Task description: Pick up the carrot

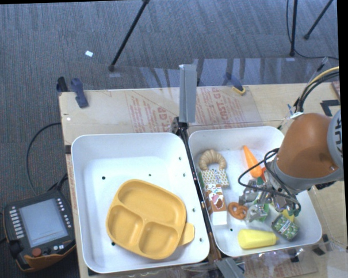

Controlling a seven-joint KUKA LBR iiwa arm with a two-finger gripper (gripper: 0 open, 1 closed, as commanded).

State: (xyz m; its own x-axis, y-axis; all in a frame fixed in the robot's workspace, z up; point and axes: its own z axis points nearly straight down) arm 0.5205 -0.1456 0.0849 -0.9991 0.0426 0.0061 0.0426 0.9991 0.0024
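Carrot lies in right bin, upper part, lower end running under the arm's wrist. Tool hangs low over clutter just below it; can't tell its state. Risk: it sits nearer pretzel and green pack than the carrot, so a close could catch those instead. Tabletop is printed cardboard; left bin holds a yellow tray. Dark carpet, tripod legs behind, pendant on floor.

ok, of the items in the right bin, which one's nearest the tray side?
The stack of small packets along the right bin's left wall, just below the bagel-like ring. The carrot, pretzel and yellow wedge lie farther right, toward the gripper.
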